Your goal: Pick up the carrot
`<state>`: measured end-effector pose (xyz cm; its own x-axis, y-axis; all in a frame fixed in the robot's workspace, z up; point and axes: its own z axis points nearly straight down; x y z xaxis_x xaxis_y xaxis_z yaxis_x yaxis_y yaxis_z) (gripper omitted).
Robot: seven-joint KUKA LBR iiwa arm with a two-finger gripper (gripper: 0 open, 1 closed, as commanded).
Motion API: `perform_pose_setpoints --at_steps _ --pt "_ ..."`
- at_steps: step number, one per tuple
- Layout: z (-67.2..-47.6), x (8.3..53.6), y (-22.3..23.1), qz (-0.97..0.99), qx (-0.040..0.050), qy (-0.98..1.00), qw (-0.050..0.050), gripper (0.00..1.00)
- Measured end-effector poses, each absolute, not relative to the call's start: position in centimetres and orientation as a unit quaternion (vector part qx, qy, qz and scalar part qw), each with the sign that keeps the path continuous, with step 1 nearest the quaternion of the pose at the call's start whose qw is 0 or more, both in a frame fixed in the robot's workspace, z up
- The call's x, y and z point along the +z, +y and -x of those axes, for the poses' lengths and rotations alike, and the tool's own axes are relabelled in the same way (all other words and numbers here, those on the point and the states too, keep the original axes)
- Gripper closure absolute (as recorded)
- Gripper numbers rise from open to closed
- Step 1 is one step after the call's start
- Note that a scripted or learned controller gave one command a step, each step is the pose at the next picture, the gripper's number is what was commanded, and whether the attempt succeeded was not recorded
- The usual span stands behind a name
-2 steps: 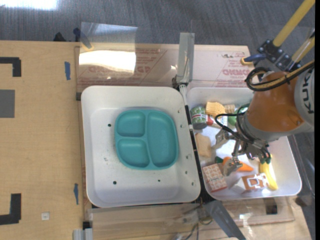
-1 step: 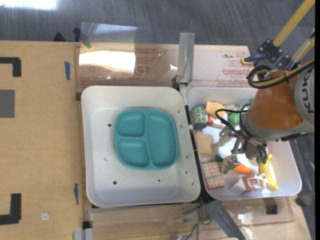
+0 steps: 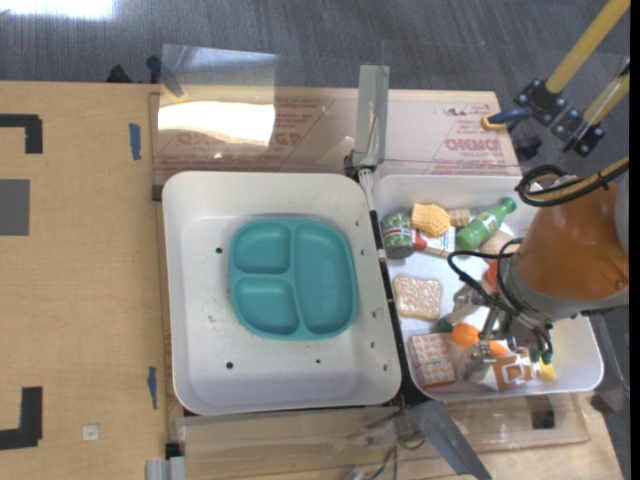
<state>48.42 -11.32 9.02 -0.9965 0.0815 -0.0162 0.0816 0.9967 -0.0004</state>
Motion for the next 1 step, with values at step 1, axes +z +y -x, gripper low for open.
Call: perform_pose_setpoints --at_steps 1 --pt "-48.99 10.34 -11.27 -0.039 -0.0017 0.999 0.017 1.0"
